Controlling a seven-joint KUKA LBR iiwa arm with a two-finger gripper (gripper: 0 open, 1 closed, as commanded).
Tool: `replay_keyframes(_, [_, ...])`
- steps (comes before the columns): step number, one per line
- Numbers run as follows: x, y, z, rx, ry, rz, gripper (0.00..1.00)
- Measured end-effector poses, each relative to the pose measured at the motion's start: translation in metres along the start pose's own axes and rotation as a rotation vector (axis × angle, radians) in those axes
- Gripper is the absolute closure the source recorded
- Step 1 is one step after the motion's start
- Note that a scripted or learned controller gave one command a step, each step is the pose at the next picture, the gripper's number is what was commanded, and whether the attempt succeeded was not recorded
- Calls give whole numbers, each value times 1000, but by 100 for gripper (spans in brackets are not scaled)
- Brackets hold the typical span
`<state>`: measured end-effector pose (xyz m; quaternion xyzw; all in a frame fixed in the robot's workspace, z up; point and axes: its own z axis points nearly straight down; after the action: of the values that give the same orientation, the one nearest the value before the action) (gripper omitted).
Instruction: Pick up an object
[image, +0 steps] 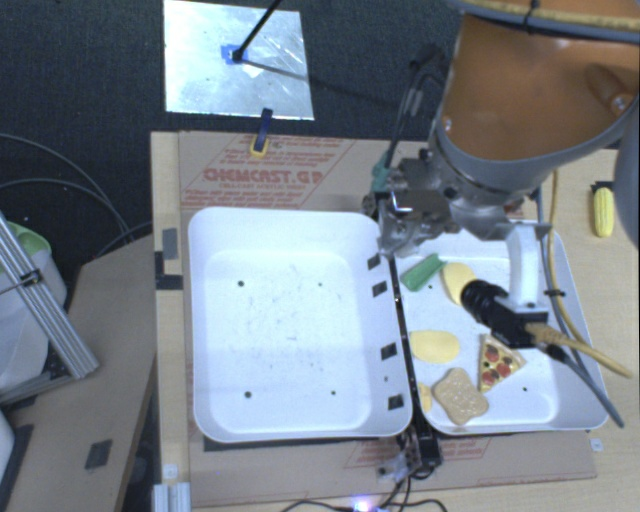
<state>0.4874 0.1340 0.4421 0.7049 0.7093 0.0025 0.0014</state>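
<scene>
- Gripper hanging low over the far left corner of the right bin, hard by the seam with the left bin.
- Opening width and any load: impossible to tell, hidden under the wrist bulk.
- Nearest candidate: green piece, just beside the gripper on its near-right side, long axis slanting from lower left to upper right.
- Probably calls for a short shift that way, closing across that slant.
- Count in the right bin: one green piece, one rounded yellow piece, one flat yellow oval, one pizza slice, one cracker. Five in all.
</scene>
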Motion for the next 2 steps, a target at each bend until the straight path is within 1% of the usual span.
replay_keyframes(1, [-50, 28, -35, -2, -1, 10, 100])
replay_keyframes(2, [-34, -2, -5, 6, -1, 2, 100])
